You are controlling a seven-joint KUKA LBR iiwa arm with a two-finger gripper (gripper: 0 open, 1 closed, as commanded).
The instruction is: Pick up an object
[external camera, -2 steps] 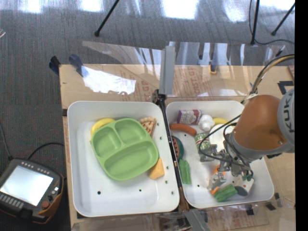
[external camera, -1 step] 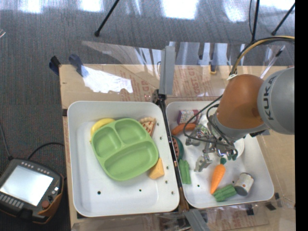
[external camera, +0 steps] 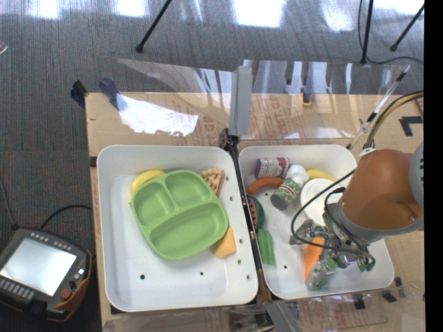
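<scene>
Orange and bulky, the arm's wrist band (external camera: 383,189) sat closest to the lens and hid much of the right bin (external camera: 277,289), so the largest risk was judged to be a blind grasp: whatever lay under that bulk could be struck or pushed without being seen. Next in size, the bin's crowding looked troublesome, since the carrot (external camera: 312,258) lay touching a clear bottle-like thing (external camera: 320,277) near the front right corner, and a closing grip might have caught both, or squeezed one out sideways against the wall. Smaller still, loose black cables (external camera: 304,228) looped over the carrot and could have snagged it on a lift. The arm reached in from the right, its wrist turned downward, with the pincer (external camera: 340,256) low over the bin floor just beside the carrot. Whether the pincer was released or clenched could not be told, and nothing was plainly seen held. Well apart, the green plate (external camera: 180,214) rested in the left bin (external camera: 118,282).
</scene>
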